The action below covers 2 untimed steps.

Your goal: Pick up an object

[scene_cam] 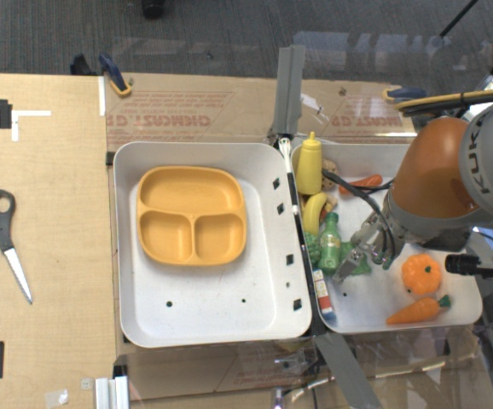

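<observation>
The left bin is the biggest thing on the bench and bears an orange divided plate toward its far side; the right bin beside it is crowded along its left wall; the arm reaches in over it from the right, its orange band above the wrist; the gripper hangs low just beside a green bottle, and whether it pinches anything I cannot tell; a yellow mustard bottle lies at the far left of that bin, a banana just below it; a small pumpkin sits near the right side, a carrot touching or just beside it in front; scissors lie well apart on the bench at left.
</observation>
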Each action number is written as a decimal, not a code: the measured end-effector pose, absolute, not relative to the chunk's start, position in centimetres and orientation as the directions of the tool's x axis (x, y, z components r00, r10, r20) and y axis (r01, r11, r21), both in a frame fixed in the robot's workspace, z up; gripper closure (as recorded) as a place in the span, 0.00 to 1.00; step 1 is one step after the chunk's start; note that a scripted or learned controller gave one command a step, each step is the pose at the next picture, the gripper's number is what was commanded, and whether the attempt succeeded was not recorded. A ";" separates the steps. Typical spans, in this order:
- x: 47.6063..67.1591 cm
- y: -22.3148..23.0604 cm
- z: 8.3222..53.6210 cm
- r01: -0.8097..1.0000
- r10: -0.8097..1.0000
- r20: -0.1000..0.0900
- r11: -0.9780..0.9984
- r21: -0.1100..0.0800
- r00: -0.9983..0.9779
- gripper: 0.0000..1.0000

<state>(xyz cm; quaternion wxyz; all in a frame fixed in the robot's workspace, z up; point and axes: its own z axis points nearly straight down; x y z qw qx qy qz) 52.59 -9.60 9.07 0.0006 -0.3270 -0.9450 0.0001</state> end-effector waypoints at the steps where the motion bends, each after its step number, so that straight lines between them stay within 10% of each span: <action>1: 59.4 -9.7 9.2 0.614 0.614 -0.003 0.789 0.000 -0.789 0.00; 2: 56.5 -9.7 9.2 0.694 0.694 0.000 0.720 0.000 -0.720 0.00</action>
